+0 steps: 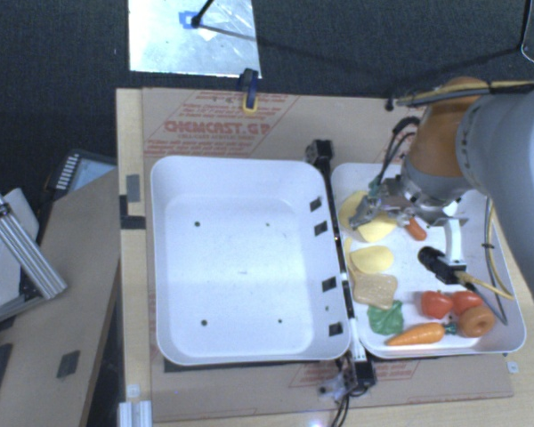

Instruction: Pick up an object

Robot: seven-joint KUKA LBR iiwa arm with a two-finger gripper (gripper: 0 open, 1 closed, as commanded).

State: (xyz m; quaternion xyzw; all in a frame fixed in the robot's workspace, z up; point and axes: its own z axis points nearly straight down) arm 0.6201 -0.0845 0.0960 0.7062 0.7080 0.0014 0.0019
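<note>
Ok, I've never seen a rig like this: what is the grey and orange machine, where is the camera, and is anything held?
One camera looks down at a slant on a bench. The machine reaching in from the right is a robot arm; its gripper, the grasping tool, is low in the right bin, at a yellow piece. That bin also holds toy food: a tan slice, a green leaf, a carrot, a red tomato. The left bin sits beside it. Whether anything is held cannot be told.
</note>
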